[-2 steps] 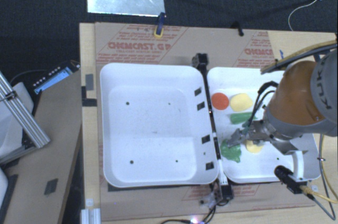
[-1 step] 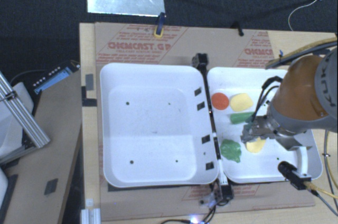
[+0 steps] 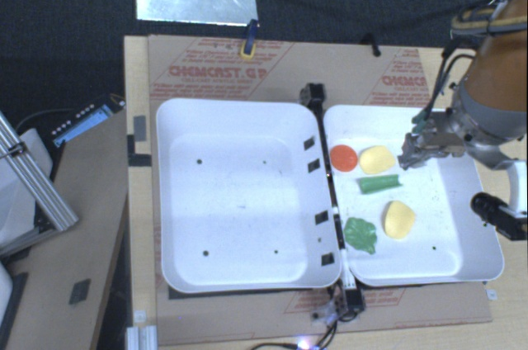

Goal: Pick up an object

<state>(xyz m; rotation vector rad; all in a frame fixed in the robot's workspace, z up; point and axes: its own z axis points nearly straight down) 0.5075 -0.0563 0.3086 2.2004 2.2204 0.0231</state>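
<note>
The arm [image 3: 495, 88] is a thick rounded grey body with a broad orange band at its wrist, above the right bin [image 3: 462, 257]. Dark thin cables run along it. The gripper [image 3: 410, 156] is grey metal.

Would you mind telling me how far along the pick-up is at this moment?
Done: the gripper has reached the right bin, beside the upper yellow piece. In hand: nothing visibly held. Left: grasping and lifting one; the red disc, green stick, leafy green piece and lower yellow piece all lie in the bin.
</note>
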